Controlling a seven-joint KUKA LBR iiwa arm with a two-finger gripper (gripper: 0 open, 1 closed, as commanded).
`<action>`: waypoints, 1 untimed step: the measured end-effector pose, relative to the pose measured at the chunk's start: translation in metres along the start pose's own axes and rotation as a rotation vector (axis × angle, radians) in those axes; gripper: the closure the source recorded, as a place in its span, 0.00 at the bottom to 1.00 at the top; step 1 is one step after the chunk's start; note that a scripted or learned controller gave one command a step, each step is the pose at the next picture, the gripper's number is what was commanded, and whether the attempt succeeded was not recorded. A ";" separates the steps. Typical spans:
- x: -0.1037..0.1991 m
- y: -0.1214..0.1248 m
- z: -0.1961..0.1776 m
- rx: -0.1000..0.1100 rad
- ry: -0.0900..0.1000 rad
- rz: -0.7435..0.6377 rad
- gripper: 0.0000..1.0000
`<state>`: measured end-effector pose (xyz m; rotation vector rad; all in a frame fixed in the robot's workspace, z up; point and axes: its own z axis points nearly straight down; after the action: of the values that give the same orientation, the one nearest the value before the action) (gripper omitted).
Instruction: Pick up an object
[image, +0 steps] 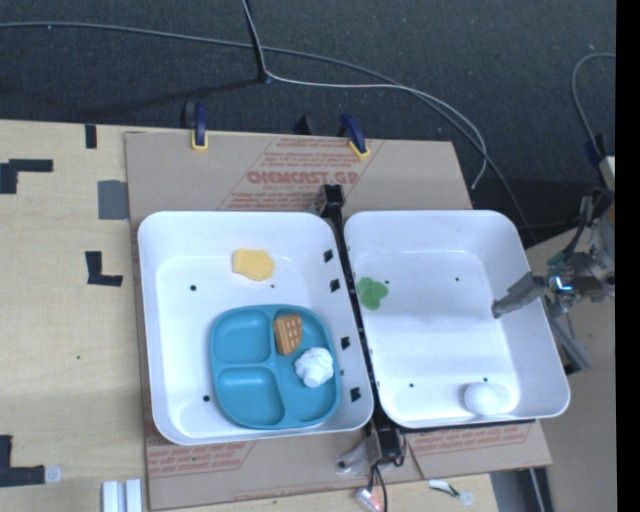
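In the right bin (440, 228) a green object (373, 293) lies near the left wall, and a white ball (485, 398) rests by the front right corner. The left bin (160, 300) holds a yellow piece (254, 264) and a blue divided tray (245, 385). On that tray sit a brown waffle-like piece (288, 333) and a white crumpled object (314, 367). My gripper (535, 300) hangs over the right rim of the right bin, well apart from the ball and the green object. Nothing shows in its grasp.
Both bins stand on a cardboard sheet (290, 170) held by two clamps at the back. A black divider strip (345, 290) runs between the bins. Cables (400, 90) cross the dark floor behind the bench.
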<state>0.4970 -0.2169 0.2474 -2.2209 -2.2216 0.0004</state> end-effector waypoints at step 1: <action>0.060 -0.012 -0.069 -0.007 0.000 -0.005 0.00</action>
<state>0.4846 -0.1573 0.3159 -2.2186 -2.2307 -0.0066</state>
